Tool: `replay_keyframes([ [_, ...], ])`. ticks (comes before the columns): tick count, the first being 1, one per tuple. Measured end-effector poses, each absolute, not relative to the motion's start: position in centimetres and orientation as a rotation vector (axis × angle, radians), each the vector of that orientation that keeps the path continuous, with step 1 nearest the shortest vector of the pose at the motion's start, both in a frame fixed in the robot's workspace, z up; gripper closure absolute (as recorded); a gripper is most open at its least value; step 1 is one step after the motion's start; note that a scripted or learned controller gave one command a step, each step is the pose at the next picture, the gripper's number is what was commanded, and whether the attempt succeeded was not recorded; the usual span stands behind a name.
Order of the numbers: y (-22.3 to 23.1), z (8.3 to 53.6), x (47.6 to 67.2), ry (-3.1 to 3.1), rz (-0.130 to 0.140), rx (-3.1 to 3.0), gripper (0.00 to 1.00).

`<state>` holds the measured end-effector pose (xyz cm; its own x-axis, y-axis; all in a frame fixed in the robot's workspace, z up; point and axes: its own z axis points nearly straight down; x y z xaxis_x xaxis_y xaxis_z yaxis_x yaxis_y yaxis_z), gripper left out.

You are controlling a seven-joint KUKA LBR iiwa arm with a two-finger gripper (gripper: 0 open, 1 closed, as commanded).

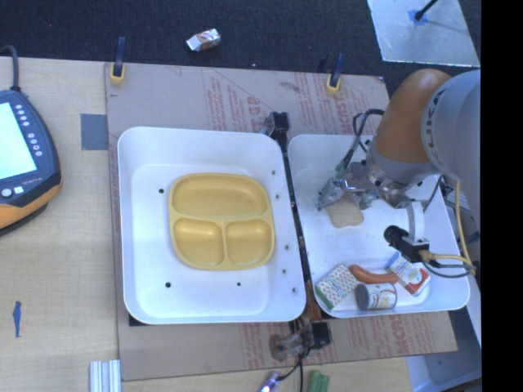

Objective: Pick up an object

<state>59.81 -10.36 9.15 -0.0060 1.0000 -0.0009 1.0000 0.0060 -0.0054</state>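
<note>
- Arm (417,129): reaches in from the right over the right bin (315,166), covering much of that bin's far right part. Expect hidden contents there; none can be confirmed.
- Left bin (131,219): holds only a yellow divided tray (221,219), lying flat and central. Well apart from the gripper; no obstruction.
- Right bin: shares a raised edge with the left bin. Risk of sliding a flat item against that wall instead of lifting it.
- Teach pendant (20,158): rests on the bench at far left, outside both bins. Not a factor.
- Gripper (347,190): sits low in the right bin, directly over the far edge of the tan piece. Opening cannot be told from this view; contact with the piece cannot be told either.
- Tan flat piece (346,216): likely target, lying flat on the bin floor near the middle. Judged hard to grasp: thin, low profile, little to close on. Probable failures: closing above it, pushing it aside, or gripping one edge and dropping it on the lift.
- Green-and-white packet (336,285), orange sausage-shaped item (374,274), small can (376,298), red-and-white packet (413,278): clustered at the bin's near edge, touching or overlapping. Apart from the tan piece; not in the way.
</note>
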Motion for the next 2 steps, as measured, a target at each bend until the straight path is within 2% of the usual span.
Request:
replay_keyframes([
  [1,-11.0,9.2,61.0,-2.227,0.004,-2.214,0.0],
  [2,-11.2,9.1,58.7,-2.226,0.007,-2.213,0.0],
])
